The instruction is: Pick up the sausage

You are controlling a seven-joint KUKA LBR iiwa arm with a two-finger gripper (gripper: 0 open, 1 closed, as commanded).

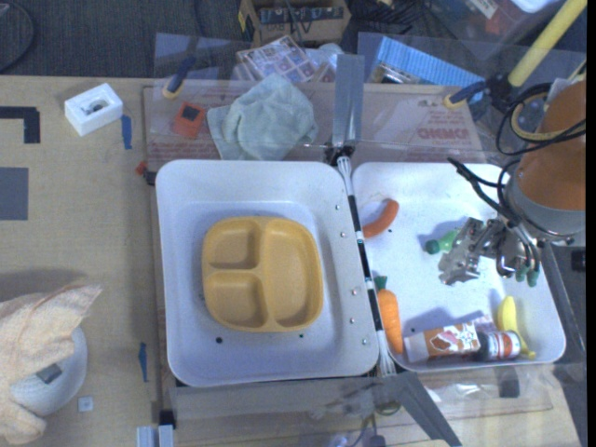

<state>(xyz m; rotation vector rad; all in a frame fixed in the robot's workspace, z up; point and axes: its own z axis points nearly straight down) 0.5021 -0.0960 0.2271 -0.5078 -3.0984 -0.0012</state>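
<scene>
The sausage [380,218] is a small curved orange-red piece lying at the far left of the right bin [419,186], close to the wall between the bins. My gripper [463,261] hangs over the middle of that bin, to the right of the sausage and a little nearer the front, well apart from it. Its metal fingers [455,266] point down and left with nothing visible between them; I cannot make out their spread.
The right bin also holds a carrot [389,320], a sauce bottle [461,344] along the front wall, a yellow banana [508,317] and a small green piece [434,245]. A yellow compartment plate [264,273] sits in the left bin [186,203]. Cloth and clutter lie behind the bins.
</scene>
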